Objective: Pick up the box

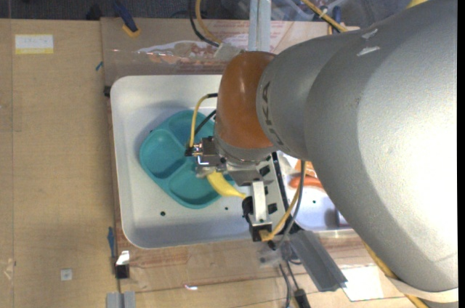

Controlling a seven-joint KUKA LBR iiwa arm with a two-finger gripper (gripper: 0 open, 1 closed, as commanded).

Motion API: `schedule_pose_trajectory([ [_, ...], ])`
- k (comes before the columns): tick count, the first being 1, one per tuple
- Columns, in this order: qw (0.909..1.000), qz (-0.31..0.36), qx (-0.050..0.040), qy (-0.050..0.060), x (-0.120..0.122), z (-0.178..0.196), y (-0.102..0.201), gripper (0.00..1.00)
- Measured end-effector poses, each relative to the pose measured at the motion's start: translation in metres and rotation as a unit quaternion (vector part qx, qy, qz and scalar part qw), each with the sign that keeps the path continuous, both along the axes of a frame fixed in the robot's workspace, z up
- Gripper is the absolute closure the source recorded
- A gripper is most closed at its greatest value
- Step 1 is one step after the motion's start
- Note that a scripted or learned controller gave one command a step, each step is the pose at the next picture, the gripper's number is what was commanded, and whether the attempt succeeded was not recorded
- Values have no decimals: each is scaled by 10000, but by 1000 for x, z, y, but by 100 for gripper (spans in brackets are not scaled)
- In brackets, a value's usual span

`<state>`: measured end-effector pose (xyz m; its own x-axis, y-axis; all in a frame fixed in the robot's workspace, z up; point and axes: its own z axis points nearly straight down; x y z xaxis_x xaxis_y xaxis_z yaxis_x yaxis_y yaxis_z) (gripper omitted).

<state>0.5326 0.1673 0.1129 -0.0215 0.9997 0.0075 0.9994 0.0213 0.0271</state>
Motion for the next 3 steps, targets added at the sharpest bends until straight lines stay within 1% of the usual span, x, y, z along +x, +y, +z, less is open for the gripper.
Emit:
schedule_pose_trajectory([
  [1,9965,-819,-29,137,14,90,32,100],
  [2,9848,-1731,-15,138,97,110,59,100],
  [3,9664,-2568,-1,139,133,139,61,100],
])
